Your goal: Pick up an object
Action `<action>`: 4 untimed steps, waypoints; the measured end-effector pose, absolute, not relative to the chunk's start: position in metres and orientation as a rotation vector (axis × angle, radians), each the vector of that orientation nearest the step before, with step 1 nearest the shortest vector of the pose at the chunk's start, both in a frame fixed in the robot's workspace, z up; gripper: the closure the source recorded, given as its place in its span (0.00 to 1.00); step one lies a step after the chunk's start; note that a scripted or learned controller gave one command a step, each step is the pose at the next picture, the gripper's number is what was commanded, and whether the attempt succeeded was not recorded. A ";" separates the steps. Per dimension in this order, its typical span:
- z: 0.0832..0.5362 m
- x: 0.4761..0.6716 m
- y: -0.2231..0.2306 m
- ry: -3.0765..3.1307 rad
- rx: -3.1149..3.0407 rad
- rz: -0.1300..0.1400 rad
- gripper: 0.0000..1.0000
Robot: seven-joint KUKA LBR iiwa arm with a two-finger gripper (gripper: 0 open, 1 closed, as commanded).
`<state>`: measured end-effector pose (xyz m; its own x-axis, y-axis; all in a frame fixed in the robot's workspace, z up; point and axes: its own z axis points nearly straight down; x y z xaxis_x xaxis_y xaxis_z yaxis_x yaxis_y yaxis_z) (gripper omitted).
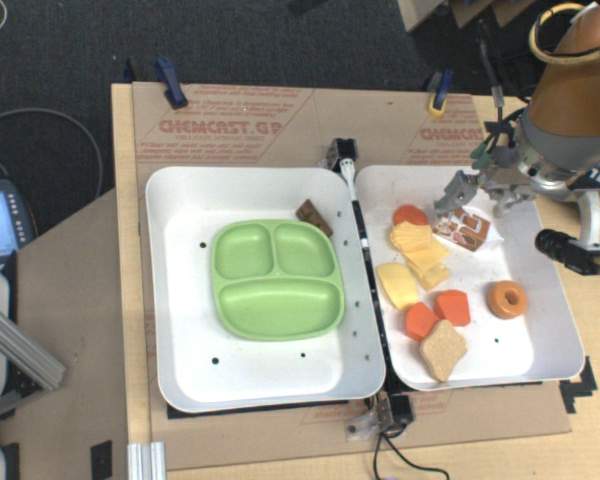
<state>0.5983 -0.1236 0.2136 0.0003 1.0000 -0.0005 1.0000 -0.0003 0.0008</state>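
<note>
Nearest the camera in the right bin [555, 353] lies a tan, rough-crusted bread slice [442, 349], touching a smooth orange-red wedge [420, 320] and a boxier orange block [453, 307]; just to their right sits a glossy brown doughnut ring [507, 299], apart from the rest; a little farther back a pale yellow rounded lump [398, 284] rests against a stack of flat yellow cheese-like slabs [421, 248], with a red rounded piece [410, 215] peeping out behind them; in the left bin [175, 348] a matte green plastic divided plate [277, 277] with three compartments lies flat, and a small dark brown chunk [314, 216] sits at its far right corner; farther back in the right bin a brown-and-white printed packet [464, 230] lies tilted, and the tool [480, 194] hangs directly over its far edge, its grey metal fingers [454, 192] spread and seemingly touching the packet, though nothing is plainly pinched between them; both bins rest on a cardboard-covered surface [230, 128] printed with red lettering, held by blue clamps [170, 81] at its far edge.
</note>
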 end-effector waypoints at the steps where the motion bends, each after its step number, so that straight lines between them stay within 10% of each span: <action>1: 0.183 0.646 -0.063 2.228 2.212 0.005 0.00; 2: 0.087 0.597 -0.098 2.223 2.232 -0.012 0.00; 3: 0.105 0.602 -0.096 2.217 2.220 0.005 1.00; 4: 0.104 0.602 -0.096 2.217 2.221 0.004 0.00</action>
